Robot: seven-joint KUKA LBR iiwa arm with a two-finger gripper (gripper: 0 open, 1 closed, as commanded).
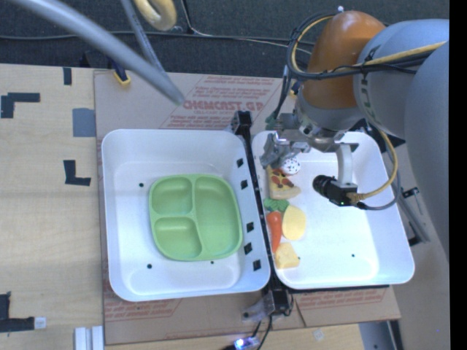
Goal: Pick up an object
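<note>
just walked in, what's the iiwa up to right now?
It's on a pick attempt. The gripper is down at the far left corner of the right bin, over a row of small food items lined up along that bin's left wall. Nothing visibly sits between its fingers. The left bin holds a green divided tray, untouched.

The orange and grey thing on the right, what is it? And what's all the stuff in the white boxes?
That is a robot arm. The camera looks down on the bench from above. At the arm's end is a metal gripper, like a hand with two fingers, low over the right bin. Below it, along that bin's left side, lie small toy foods: a sandwich-like piece, an orange carrot, a yellow piece and a cheese-like wedge. The left bin holds a green tray with three sections. I cannot tell whether it is holding anything.
</note>
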